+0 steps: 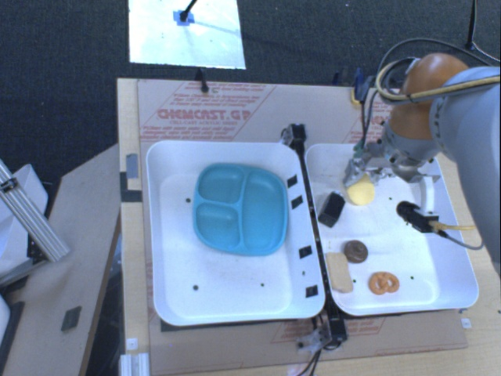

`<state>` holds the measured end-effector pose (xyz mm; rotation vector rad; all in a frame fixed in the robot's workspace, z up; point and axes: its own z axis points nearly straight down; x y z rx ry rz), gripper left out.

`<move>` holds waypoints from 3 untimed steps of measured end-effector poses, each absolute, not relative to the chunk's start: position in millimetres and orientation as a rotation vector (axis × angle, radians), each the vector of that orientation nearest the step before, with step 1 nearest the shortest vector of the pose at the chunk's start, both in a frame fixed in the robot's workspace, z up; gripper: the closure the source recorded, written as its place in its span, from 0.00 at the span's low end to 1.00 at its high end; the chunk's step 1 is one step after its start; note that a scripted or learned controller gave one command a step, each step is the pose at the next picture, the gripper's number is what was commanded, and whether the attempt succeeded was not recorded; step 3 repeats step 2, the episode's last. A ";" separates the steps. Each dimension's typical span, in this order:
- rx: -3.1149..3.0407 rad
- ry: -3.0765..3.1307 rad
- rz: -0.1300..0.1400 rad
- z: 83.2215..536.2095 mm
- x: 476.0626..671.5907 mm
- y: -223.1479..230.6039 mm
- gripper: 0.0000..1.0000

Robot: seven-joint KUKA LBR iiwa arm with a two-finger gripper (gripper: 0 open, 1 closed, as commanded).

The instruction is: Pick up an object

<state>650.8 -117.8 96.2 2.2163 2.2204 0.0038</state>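
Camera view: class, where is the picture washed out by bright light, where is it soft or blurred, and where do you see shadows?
In the camera view, the white sheet at the top is overexposed, nearly featureless; the arm's grey and orange body at right is close and soft-edged; the blue plate and small items in the right bin cast only faint shadows, so light is diffuse.

- Yellow ball (361,191): small, round, pale yellow, lying in the right bin toward its eleven o'clock corner, just below the robot's wrist.
- Black block (332,208): small, dark, tilted, at the ball's eight o'clock, near the divider.
- Brown disc (356,251): round, flat, near the bin's middle.
- Tan slab (339,272): oblong, at seven o'clock.
- Pretzel (383,283): orange-brown, at six o'clock.
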 end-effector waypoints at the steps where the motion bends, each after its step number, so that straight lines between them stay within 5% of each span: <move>1: 2.212 2.221 0.008 156.7 661.0 -122.1 1.00; 2: 2.210 2.221 0.008 222.1 666.7 -123.3 1.00; 3: 2.210 2.221 0.008 222.1 666.7 -123.3 1.00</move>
